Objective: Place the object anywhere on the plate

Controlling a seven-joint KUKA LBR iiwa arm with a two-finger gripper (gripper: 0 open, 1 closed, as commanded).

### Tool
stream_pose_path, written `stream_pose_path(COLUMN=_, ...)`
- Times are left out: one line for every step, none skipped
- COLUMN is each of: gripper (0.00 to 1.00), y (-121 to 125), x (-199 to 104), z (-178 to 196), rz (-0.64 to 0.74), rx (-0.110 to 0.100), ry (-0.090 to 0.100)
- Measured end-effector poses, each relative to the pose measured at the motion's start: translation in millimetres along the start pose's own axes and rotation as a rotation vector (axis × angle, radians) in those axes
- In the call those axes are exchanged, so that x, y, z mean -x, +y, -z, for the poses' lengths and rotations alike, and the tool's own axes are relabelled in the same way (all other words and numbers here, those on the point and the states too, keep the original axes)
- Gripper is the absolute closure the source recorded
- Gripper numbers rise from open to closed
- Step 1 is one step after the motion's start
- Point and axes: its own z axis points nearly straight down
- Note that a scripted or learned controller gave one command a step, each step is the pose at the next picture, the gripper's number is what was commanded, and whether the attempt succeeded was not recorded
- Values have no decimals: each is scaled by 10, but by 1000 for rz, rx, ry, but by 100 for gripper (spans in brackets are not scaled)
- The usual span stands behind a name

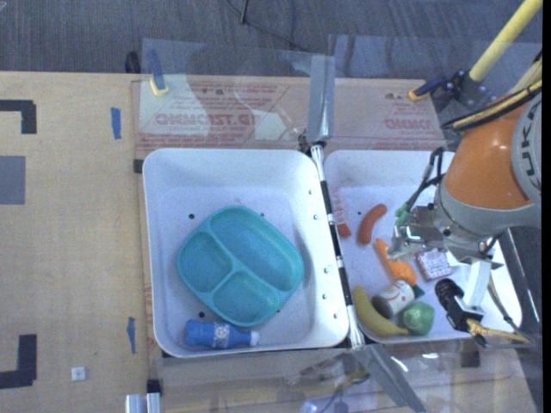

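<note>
**Gripper over the right bin, plate waiting in the left**

While the arm (495, 175) leans in from the right, its gripper (411, 241) hangs low over the right bin (379, 166), among the toy food there. Whether the fingers are open or closed I cannot tell; the wrist hardware hides them from this angle, and nothing can be seen held between them.

The object is not named, so I judge it to be 1 of the items nearest the gripper. The carrot (396, 265) lies just beside and slightly nearer than the gripper, its long axis slanting from far-left to near-right. The sausage (372, 222) lies just to the gripper's left and a little farther back, slanting the other way. Nearer still sit the banana (372, 314), a small cup (398, 295) and a green ball (418, 317), close together at the bin's near edge.

The plate (241, 265), teal with 3 compartments, rests in the left bin (172, 175), well apart from the gripper across the divider between the 2 bins. A blue bottle (217, 335) lies just near of it.

The pick appears not yet done. Any carry must run leftward over the divider.
</note>
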Motion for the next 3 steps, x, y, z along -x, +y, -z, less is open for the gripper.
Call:
stream_pose_path(gripper=100, y=-115, x=1064, z=-656, rz=-258, rx=-4, ry=1)
stream_pose_path(gripper=100, y=525, x=1248, z=-434, rz=-234, rx=0, ry=-1)
stream_pose_path(gripper=100, y=1149, x=1188, z=394, rz=-207, rx=1, ry=-1)
